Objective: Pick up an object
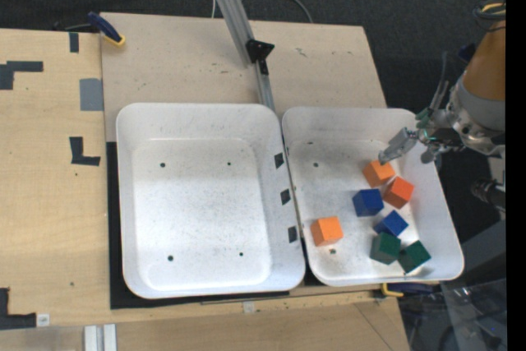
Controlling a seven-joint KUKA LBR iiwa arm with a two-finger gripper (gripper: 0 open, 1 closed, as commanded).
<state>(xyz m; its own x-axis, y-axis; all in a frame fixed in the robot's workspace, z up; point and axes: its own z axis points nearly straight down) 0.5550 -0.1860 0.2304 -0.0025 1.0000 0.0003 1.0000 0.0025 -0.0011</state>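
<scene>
Several small blocks lie in the right bin (345, 123). Two orange blocks (379, 173) (399, 191) sit near its right wall, and a third orange block (326, 230) lies apart toward the bin's left front. Two blue blocks (368, 201) (394, 223) and two dark green blocks (385, 247) (414, 256) cluster at the front right. My gripper (412, 150) hangs over the bin's right side, just above and behind the nearest orange block. It is open, with nothing between its fingers (395, 149).
The left bin (197, 115) stands beside the right one, with a black divider strip (284, 197) between them. A slanted metal pole (234, 4) crosses the back of the bench. The arm's orange band (486, 66) is at the right edge.
</scene>
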